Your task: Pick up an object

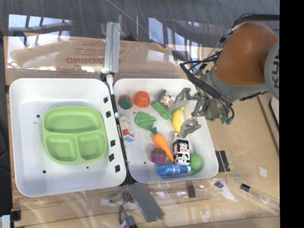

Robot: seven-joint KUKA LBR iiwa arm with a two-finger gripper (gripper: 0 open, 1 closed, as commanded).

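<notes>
My gripper (180,119) hangs over the right part of the right bin (206,144), open. Its two grey fingers stand wide apart, one on each side of a yellow banana (177,120), which lies on the bin floor between them. Close by are a small printed can (166,99), a green leafy piece (162,110), an orange carrot (162,145) and a black-and-white carton (182,152). Nothing is gripped.
The right bin also holds a red tomato (141,99), a strawberry (125,102), a green leaf (145,120), a small milk carton (126,128), purple grapes (158,156), a blue bottle (173,170) and a green lime (195,162). A green divided plate (74,133) lies in the left bin (23,99).
</notes>
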